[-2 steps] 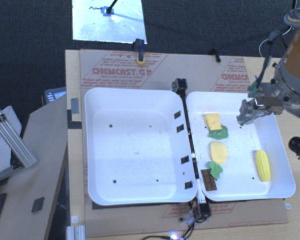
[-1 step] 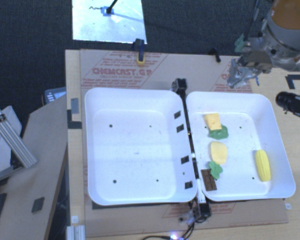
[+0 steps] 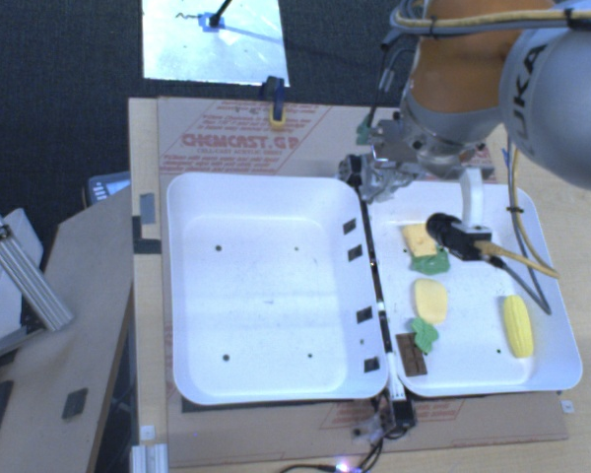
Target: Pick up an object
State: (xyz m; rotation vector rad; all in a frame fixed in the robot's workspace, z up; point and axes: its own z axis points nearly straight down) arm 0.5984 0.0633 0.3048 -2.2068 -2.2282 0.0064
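right bin (image 3: pixel 473 313): gripper (image 3: pixel 374 173) over far-left corner by divider; yellow block (image 3: pixel 417 237) near, apart; bare floor between; grip state: cannot tell.

We see the grey and orange arm (image 3: pixel 492 57) over the right bin (image 3: pixel 561 363), its pincer (image 3: pixel 374 177) above the far end of the seam with the left bin (image 3: pixel 266 294). The right bin holds a yellow slab (image 3: pixel 420 237) touching a green piece (image 3: pixel 430 262), a pale yellow oval (image 3: pixel 431 302), and a small green piece (image 3: pixel 425 335) against a brown block (image 3: pixel 411 355). A yellow corn cob (image 3: pixel 517 325) lies apart near the right wall.
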